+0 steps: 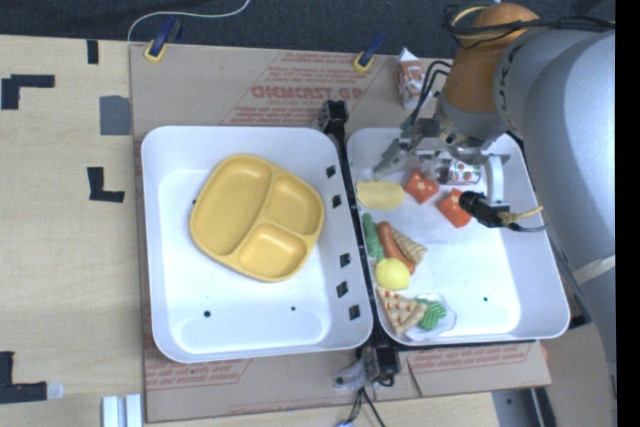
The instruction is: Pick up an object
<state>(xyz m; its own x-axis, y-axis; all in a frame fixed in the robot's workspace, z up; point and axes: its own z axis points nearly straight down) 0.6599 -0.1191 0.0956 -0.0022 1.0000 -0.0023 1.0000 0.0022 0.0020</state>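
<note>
Well, from where I stand the gripper (441, 161) hangs low over the far end of the right bin (535, 290). Its mechanism is such a clutter of grey and white that I can't tell whether it is open or closed, and nothing is plainly held in it. The toy food lies mostly along that bin's left side. A red piece (420, 185) sits just beside the gripper, with a second red piece (453, 209) close by and a pale yellow piece (380, 195) against the bin's inner wall. Nearer the front are a carrot (390, 246), a pizza slice (408, 246) and a lemon (393, 273), crowded together and touching. The left bin (165, 300) carries a yellow plate (257, 215) with compartments.

I'd guess the red piece is the handiest target. It looks like hollow moulded plastic, so light, stiff and not fragile, but smooth enough to squirt out of a skewed pinch. It seems blocky, so I'd squeeze across its narrower sides near the middle, coming straight down. It stands apart from its neighbours, which leaves room on both sides. The lemon looks rounder and more likely to roll, and the front cluster risks dragging a second item along.
</note>
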